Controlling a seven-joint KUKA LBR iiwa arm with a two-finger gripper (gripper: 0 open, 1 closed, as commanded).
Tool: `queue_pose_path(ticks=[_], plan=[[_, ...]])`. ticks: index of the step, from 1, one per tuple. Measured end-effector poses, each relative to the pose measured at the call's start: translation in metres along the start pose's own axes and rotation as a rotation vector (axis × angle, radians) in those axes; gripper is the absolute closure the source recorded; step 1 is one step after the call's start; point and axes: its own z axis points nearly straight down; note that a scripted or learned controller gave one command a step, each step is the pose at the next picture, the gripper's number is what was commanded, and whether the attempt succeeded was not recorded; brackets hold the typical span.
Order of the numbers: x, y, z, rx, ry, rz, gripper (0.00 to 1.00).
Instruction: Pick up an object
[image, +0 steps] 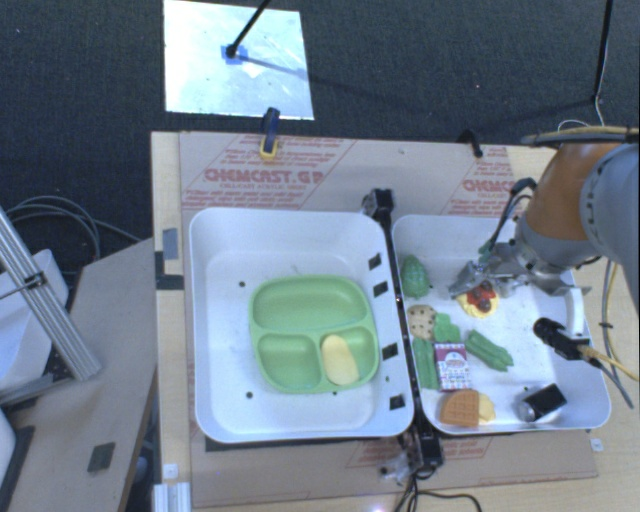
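A red-and-yellow toy (481, 300) lies in the right bin (600, 395), directly beneath the jaws (478, 283); whether they are spread or pinching it cannot be told. Nothing looks lifted yet. Green toys (487, 348) lie just below.

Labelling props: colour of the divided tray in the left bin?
Light green tray, seen in the camera view.
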Motion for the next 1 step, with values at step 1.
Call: queue_pose_path(ticks=[1], plan=[[-0.0030,0.0060,-0.0168,-0.017,-0.006,-0.001,1.00]])
